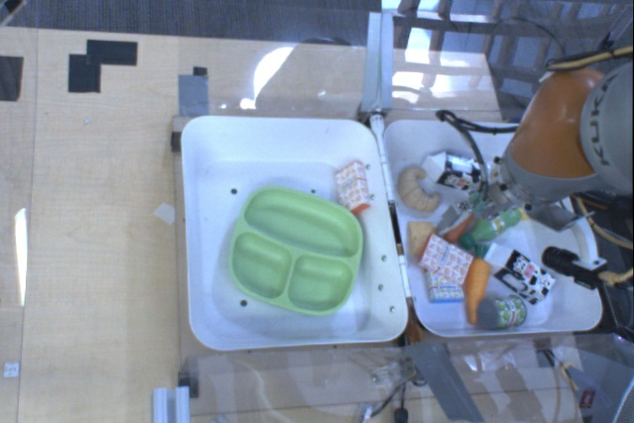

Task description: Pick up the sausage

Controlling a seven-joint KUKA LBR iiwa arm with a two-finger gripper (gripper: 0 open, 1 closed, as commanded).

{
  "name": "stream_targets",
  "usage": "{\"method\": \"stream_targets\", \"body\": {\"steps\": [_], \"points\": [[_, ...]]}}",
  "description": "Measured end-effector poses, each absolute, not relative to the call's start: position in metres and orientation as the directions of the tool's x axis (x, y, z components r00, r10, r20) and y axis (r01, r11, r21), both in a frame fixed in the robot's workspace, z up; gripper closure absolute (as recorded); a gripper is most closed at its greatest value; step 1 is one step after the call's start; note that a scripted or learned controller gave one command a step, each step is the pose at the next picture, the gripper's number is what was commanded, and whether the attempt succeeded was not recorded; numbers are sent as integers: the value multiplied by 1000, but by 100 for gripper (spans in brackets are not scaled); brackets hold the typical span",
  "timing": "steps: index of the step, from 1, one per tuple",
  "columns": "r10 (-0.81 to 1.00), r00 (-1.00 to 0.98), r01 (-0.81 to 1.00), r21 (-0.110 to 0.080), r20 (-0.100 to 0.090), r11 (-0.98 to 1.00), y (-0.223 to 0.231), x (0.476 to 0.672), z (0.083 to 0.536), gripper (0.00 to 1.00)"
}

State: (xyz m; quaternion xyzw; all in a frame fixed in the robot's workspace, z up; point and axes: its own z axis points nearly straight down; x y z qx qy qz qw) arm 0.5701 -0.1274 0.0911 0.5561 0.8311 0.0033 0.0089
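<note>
The arm reaches into the right bin (584,317) from the right, its orange band (555,129) above the bin's right half. The gripper (479,201) hangs low over the middle of the pile of toy food. Just below and left of it a short reddish-brown piece, apparently the sausage (457,229), lies between a yellow cheese wedge (420,236) and a green bottle (493,227). Most of the sausage is covered by its neighbours. I cannot make out whether anything sits in the gripper.
The right bin also holds a croissant (417,190), a patterned packet (446,260), a carrot (476,288), a green can (503,312) and a cow-print carton (526,276). In the left bin (198,213) lie a green divided plate (295,251) and a small packet (352,185).
</note>
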Motion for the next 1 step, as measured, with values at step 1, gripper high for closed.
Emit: {"method": "stream_targets", "body": {"steps": [1], "points": [[923, -384, 923, 22, -11, 384, -125, 573, 103, 100]]}}
